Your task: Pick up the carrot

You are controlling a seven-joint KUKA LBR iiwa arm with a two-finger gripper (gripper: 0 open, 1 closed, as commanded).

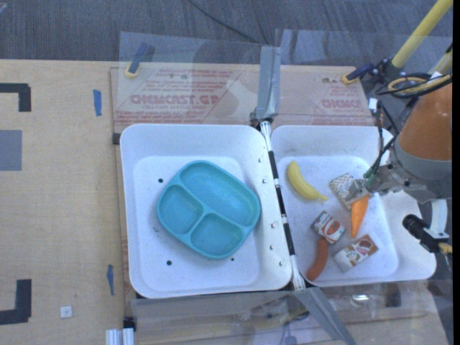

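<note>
The carrot [358,217] is small and orange and lies in the right bin [410,261], right of centre, with its thick end pointing up and to the right. My gripper [373,183] is low in this bin, just above the carrot's upper end and close to it. The grey wrist and the orange band of the arm stand over the bin's right side and hide part of it. I cannot tell from here whether the gripper touches the carrot.
Around the carrot lie a yellow banana [303,182], a small patterned packet [345,188], a red-and-white can [328,228], a reddish sausage [317,260] and a small carton [356,252]. The left bin [140,164] holds a blue divided plate [208,208].
</note>
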